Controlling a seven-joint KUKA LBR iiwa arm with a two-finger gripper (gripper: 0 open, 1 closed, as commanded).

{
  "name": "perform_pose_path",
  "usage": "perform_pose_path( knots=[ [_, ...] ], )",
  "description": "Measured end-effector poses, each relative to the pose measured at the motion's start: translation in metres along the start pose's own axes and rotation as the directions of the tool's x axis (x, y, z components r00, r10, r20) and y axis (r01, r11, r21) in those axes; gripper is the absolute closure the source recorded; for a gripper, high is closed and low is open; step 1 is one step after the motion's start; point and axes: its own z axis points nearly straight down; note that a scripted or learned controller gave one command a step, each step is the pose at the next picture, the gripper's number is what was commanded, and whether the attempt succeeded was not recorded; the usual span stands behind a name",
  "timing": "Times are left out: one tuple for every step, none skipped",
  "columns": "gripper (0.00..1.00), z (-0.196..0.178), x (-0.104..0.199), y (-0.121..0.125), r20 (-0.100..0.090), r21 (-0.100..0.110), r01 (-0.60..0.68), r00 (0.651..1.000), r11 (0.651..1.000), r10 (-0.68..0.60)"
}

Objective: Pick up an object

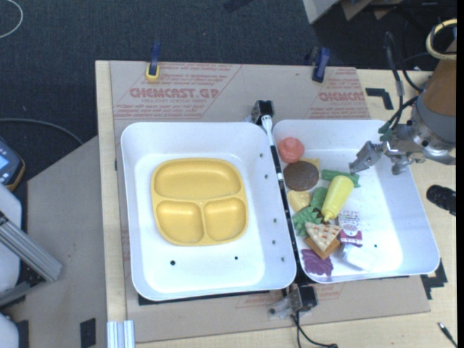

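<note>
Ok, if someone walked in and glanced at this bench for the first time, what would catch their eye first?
Probably the yellow divided tray, sitting alone in the middle of the left bin. Next, the bright cluster of toy food along the left side of the right bin: a pink ball, a brown disc and a yellow bottle. The end effector hangs over that bin's upper right part, clear of the pile.

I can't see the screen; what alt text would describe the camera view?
A robot arm's gripper hovers over the right white bin, which holds toy food: a yellow mustard bottle, brown patty and pizza slice. The left bin holds a yellow divided plate.
</note>
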Motion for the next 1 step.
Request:
perform_pose_path(
  knots=[
    [0.00, -0.0065, 0.0001, 0.0026, 0.003, -0.012, 0.003, 1.000, 1.000, -0.003]
  ],
)
